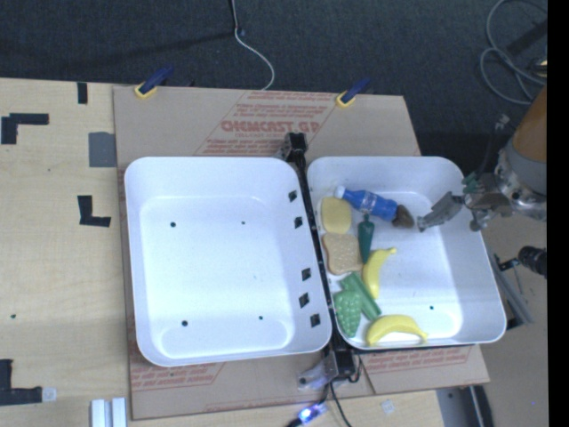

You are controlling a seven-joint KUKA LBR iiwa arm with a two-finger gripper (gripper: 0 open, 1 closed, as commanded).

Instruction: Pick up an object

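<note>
The curved yellow plastic banana (395, 329) lies in the right white bin (476, 265); the grey jaws (442, 210) reach above, and I cannot tell their state.

Toys (360, 269) crowd right bin (462, 238) along wall beside left bin (213, 265).

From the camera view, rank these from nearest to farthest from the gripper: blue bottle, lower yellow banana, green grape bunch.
Measured from the gripper, over the right bin's upper right:
1. Blue bottle, just to its left in the view, at the bin's top.
2. Lower yellow banana, near the bin's bottom edge.
3. Green grape bunch, bottom left, by the divider.
</note>
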